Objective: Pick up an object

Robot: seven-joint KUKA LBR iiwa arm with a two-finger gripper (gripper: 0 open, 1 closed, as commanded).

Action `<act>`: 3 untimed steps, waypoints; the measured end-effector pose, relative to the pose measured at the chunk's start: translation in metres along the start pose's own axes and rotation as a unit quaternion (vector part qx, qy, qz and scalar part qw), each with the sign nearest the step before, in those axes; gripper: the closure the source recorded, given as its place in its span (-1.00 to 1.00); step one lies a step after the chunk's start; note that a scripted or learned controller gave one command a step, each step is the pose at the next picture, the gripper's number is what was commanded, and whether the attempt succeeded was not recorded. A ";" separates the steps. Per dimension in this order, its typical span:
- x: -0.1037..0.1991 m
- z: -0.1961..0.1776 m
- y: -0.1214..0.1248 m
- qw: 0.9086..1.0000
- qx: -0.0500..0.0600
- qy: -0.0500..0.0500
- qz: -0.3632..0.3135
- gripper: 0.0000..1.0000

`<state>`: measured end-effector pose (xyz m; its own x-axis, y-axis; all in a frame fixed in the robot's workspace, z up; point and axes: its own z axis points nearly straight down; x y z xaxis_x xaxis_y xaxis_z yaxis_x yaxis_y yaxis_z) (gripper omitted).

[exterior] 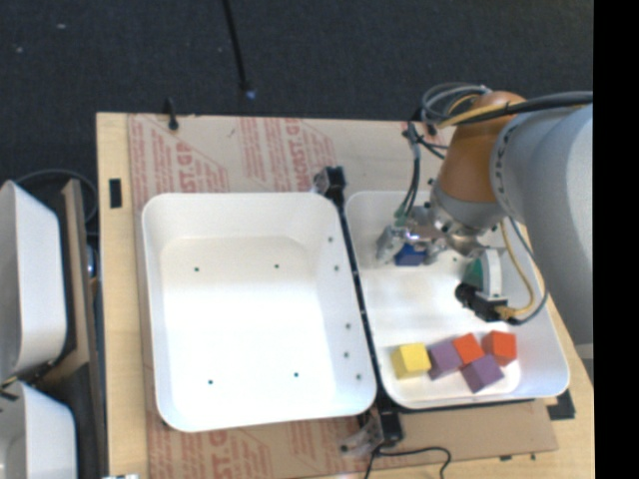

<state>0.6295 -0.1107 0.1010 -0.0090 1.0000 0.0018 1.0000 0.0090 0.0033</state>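
While the grey arm with its orange band (479, 158) reaches in from the upper right of the frame, its jaws (407, 247) sit low in the upper part of the right shallow white plastic bin (539, 387). A small blue block (407, 255) shows right at the metal fingers, but I cannot tell whether the jaws are clenched on it or released. Along the lower edge of that bin lie a yellow foam cube (410, 359), two purple blocks (445, 358) (483, 372) and two orange blocks (467, 346) (501, 345), close together in a row. The left shallow white plastic bin (160, 267) lies just beside it on the pale wooden table (240, 153).
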 end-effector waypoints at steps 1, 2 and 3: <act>-0.007 -0.011 -0.002 1.000 0.001 -0.001 0.005 1.00; -0.007 -0.010 -0.002 1.000 0.001 -0.001 0.005 -1.00; -0.077 0.000 0.005 1.000 0.001 -0.002 0.007 -1.00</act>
<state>0.6354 -0.1876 0.1006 0.0050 1.0000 -0.0016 1.0000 -0.0050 0.0004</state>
